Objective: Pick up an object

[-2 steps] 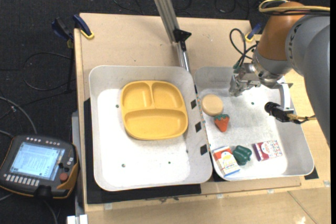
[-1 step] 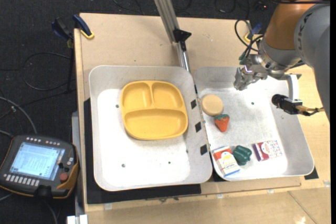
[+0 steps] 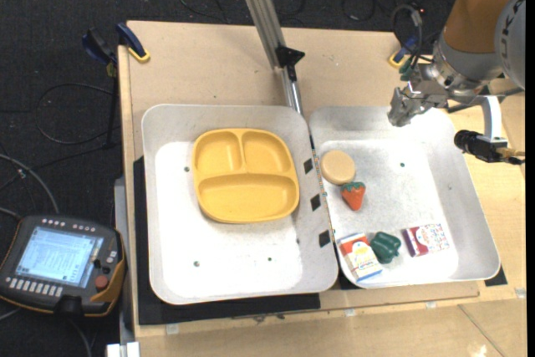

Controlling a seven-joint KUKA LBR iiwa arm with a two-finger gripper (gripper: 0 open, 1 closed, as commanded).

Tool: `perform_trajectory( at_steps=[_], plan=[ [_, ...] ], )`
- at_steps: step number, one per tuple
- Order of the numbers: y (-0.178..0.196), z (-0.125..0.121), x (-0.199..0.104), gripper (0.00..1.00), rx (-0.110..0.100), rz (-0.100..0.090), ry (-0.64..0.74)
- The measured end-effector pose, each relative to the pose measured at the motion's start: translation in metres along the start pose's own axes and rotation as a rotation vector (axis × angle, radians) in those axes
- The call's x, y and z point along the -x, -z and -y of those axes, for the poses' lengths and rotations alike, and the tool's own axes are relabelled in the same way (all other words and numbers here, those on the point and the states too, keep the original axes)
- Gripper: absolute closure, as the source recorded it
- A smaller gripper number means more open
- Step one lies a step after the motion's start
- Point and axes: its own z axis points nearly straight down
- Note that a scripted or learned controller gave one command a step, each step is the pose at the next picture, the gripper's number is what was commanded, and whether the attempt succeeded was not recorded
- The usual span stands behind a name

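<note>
End effector [image 3: 405, 109] well apart from strawberry [image 3: 354, 195]

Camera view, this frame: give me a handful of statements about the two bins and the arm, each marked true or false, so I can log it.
1. The yellow divided plate lies in the left bin. True.
2. The strawberry sits right beside the round tan disc in the right bin. True.
3. The gripper holds the strawberry. False: it hangs over the right bin's far edge, apart from every object.
4. The green piece lies on the plate. False: it lies in the right bin, between the two small cartons.
5. A handheld screen rests left of the bench. True.
</note>
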Motion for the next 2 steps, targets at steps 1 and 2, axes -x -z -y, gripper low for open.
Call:
perform_trajectory(
  at_steps=[1, 2],
  plan=[
    [0.001, -0.001, 0.0, 1.0, -0.006, -0.002, 0.0],
    [-0.002, -0.006, -0.061, 1.0, -0.009, -0.004, 0.006]
  ],
)
